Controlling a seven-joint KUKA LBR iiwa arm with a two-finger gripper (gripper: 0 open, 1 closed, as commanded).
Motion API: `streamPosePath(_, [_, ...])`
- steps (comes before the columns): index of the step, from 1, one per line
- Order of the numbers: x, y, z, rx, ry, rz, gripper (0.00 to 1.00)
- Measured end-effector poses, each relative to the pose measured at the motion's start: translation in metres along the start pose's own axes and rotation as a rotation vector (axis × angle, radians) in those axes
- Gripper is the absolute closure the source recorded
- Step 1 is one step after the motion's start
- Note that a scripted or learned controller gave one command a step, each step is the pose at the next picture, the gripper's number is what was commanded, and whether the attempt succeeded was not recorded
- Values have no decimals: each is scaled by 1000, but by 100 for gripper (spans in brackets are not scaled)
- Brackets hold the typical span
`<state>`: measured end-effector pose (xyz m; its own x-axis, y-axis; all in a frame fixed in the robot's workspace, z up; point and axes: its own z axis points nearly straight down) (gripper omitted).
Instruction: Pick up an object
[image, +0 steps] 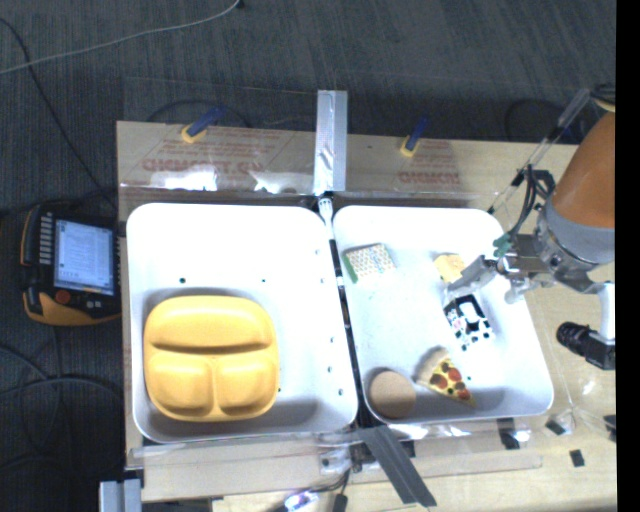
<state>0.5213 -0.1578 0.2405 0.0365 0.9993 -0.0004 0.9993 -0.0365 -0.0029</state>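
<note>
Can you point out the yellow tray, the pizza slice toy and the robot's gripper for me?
yellow tray (211, 355): camera view, its middle ridge.
pizza slice toy (447, 379): camera view, its topping.
gripper (462, 296): camera view, between its fingertips.

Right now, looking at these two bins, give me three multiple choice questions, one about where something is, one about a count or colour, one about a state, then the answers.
1. Where does the yellow tray lie?
A. Left bin
B. Right bin
C. On the floor

2. How many blue clamps sit on the bench's far edge?
A. None
B. Two
C. Five

3. How does the pizza toy lie?
A. Between the gripper's fingers
B. Stacked on the tray
C. Loose on the bin floor beside a brown ball

Answers:
1. A, the tray fills much of the left bin.
2. B, one clamp behind each bin.
3. C, the gripper hangs well above it in the picture.
</note>
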Motion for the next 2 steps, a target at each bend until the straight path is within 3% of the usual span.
streamPosePath(1, [-41, 46, 68, 2, 2, 134, 0])
streamPosePath(2, [-36, 47, 147, -2, 1, 147, 0])
